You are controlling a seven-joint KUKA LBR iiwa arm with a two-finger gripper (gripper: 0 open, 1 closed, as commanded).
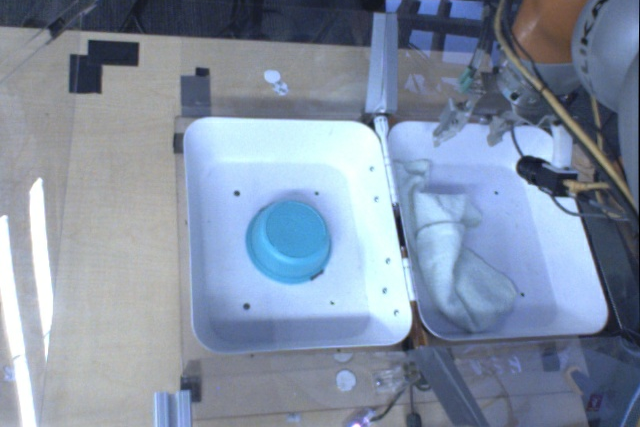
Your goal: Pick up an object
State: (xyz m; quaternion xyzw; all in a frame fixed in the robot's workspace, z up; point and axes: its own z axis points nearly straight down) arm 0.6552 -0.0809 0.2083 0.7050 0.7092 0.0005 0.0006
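Observation:
A blue round bowl (289, 241) lies upside down in the middle of the left bin (210, 175). A crumpled white cloth (452, 255) stretches along the left side of the right bin (560, 255). My gripper (470, 124) hangs above the far edge of the right bin, up and to the right of the cloth's far end. Its two fingers are spread apart with nothing between them.
A metal rail (380, 60) runs back from the gap between the bins. Black tape marks (100, 63) lie on the wooden bench at far left. Cables (560, 115) trail from the arm over the right bin's far right corner.

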